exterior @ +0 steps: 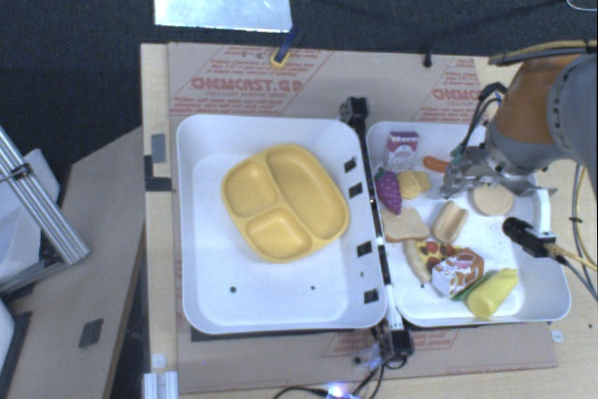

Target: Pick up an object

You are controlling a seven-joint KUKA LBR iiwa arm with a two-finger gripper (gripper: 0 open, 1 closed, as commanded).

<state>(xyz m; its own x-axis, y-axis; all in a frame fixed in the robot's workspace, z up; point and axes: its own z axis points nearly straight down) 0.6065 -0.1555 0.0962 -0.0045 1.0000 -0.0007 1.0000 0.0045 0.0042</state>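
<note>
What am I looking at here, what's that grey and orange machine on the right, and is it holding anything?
This is one photo from a camera fixed above a workbench, looking down at a slant. The grey machine with the orange band is a robot arm reaching in from the right. Its gripper sits low over the right white bin, among toy food: a purple grape bunch, a small carton, a bread slice, a pizza slice and a yellow lemon-like piece. The left white bin holds a yellow divided plate. Nothing can be seen held, and the photo is too unclear to say whether it grips anything.
</note>
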